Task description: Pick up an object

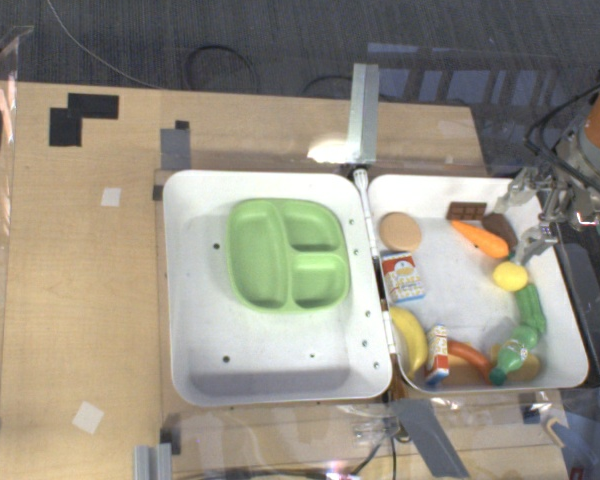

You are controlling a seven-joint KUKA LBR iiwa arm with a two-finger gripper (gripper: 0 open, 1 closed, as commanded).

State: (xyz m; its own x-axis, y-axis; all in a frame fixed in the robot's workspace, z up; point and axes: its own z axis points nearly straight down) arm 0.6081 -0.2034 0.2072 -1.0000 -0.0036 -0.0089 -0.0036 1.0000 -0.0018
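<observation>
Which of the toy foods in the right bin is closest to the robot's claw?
The orange carrot, lying just left of the gripper; the yellow lemon sits slightly farther below.

The pale wooden counter carries two shallow white plastic bins set side by side, their inner rims touching along the middle. The left white bin sits near the centre; the right white bin lies at its three o'clock. At ten o'clock from the left bin, black stepped tape marks lie flat on the wood. Small pale square patches sit at nine o'clock and at seven o'clock.
</observation>
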